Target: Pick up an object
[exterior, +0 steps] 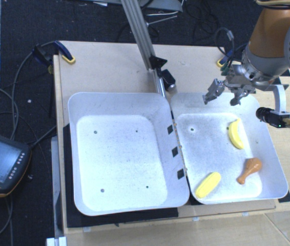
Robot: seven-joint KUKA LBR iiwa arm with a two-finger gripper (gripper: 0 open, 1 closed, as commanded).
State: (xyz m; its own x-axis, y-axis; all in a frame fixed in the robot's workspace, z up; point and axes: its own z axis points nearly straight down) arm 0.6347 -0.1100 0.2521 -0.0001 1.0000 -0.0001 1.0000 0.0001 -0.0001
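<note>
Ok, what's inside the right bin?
The right bin holds a banana slice, a yellow oblong piece and an orange drumstick-shaped toy. Nothing looks covered.

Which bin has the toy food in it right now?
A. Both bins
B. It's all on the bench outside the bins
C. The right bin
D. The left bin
C: the yellow slice, the yellow oblong piece and the drumstick all lie in the right bin.

2 bins, 3 toy foods
</note>
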